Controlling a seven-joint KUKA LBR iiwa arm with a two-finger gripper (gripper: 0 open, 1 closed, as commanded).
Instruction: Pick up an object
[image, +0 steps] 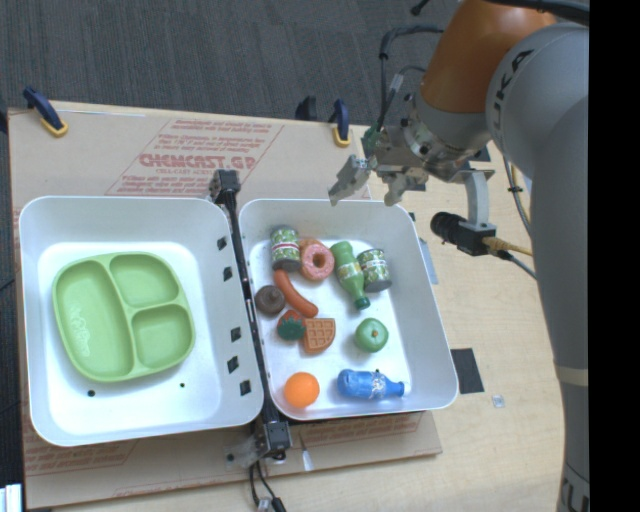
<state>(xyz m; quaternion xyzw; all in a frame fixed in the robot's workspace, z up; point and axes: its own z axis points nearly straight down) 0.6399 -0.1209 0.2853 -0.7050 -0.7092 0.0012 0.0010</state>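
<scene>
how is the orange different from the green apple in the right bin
The orange is orange and sits at the near edge of the right bin, close to the divider; the green apple is green and lies farther in, toward the bin's right wall. The apple shows a dark stem dimple; the orange looks plain. Both are small, round toy fruits.

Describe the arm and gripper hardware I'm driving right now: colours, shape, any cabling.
The arm is smooth, rounded grey casing with an orange band above the wrist. The gripper is grey metal with two fingers. Thin dark cables loop beside the wrist, and a black cylindrical part sits beside it.
</scene>
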